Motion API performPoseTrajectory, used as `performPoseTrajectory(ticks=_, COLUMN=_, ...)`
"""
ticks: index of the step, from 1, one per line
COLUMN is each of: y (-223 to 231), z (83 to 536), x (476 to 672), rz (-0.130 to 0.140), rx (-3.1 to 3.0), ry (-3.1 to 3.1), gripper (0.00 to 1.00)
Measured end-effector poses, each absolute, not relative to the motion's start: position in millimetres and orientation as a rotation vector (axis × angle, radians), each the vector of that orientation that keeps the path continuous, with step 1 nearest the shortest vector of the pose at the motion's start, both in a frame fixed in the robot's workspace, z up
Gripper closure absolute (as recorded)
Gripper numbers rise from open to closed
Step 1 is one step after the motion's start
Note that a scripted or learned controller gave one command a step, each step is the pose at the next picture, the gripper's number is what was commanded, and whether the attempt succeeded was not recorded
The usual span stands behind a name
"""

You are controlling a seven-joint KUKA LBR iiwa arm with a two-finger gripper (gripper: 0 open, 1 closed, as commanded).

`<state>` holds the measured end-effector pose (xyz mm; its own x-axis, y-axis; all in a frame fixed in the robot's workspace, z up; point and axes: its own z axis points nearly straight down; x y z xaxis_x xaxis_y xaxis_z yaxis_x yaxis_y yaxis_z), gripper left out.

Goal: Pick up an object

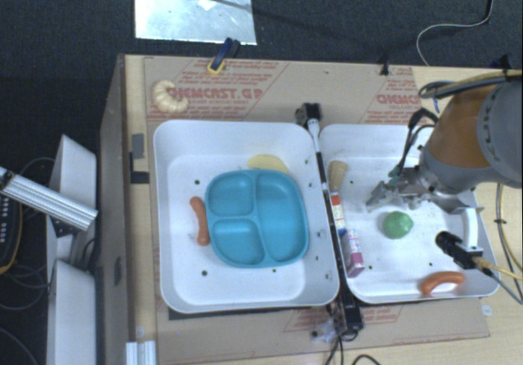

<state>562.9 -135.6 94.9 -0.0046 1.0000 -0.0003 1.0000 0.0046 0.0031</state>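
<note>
In the right bin a green ball lies near the middle. My gripper hangs just above and behind the ball, close to it, and nothing shows in its grasp. An orange sausage-shaped toy rests at the bin's front right. A tan cone-shaped piece sits at the bin's back left. A purple and red item lies along the divider side. The grey arm with its orange band reaches in from the right.
The left bin holds a blue divided plate, an orange sausage toy to its left and a pale yellow piece behind it. A black and white part of the arm hangs over the right bin's front right.
</note>
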Motion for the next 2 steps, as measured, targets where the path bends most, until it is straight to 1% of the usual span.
performPoseTrajectory(ticks=1, y=-134, z=84, x=525.1, rz=0.000, rx=2.220, ry=2.223, gripper=0.00)
performPoseTrajectory(ticks=2, y=-134, z=94, x=526.0, rz=0.003, rx=2.217, ry=2.223, gripper=1.00)
